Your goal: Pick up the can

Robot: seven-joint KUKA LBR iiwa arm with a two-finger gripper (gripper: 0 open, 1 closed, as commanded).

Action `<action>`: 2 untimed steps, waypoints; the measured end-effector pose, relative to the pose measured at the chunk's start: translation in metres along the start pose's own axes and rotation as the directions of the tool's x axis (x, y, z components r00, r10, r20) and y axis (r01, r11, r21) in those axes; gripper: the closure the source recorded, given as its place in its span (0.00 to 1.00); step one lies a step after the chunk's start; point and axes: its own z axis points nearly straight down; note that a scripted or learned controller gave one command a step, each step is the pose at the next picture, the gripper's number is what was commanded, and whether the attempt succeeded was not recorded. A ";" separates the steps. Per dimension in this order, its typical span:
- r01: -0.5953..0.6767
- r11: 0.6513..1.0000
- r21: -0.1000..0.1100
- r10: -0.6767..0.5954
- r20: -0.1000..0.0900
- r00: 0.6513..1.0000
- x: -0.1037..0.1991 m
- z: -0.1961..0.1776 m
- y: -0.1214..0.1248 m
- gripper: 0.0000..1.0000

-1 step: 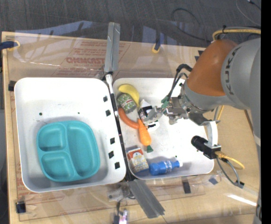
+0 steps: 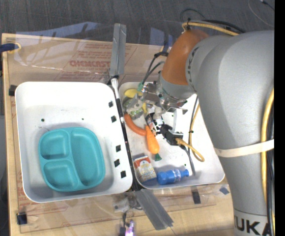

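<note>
can [image 2: 145, 168] upright near right bin [image 2: 209, 173] front, label unreadable; hand [image 2: 155, 124] above carrot [image 2: 152, 140], finger state unclear.

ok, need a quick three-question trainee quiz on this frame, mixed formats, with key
1. True or false: the teal three-compartment plastic tray lies in the shallow white bin on the view's right.
2. How does the blue plastic bottle sit? A) upright in the tray; B) on its side, near the front edge of the bin on the view's right; C) on the bench outside both bins.
3. Fill in: the long orange carrot-shaped toy lies just below the two-finger gripper, in the bin on the view's ___.

Key: 1 false, it lies in the white bin on the view's left; 2 B; 3 right.
</note>
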 end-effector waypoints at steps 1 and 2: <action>0.145 0.989 -0.022 -0.145 0.012 0.989 0.012 0.019 0.030 0.00; 0.155 0.987 -0.036 -0.155 0.007 0.988 0.017 0.002 0.034 1.00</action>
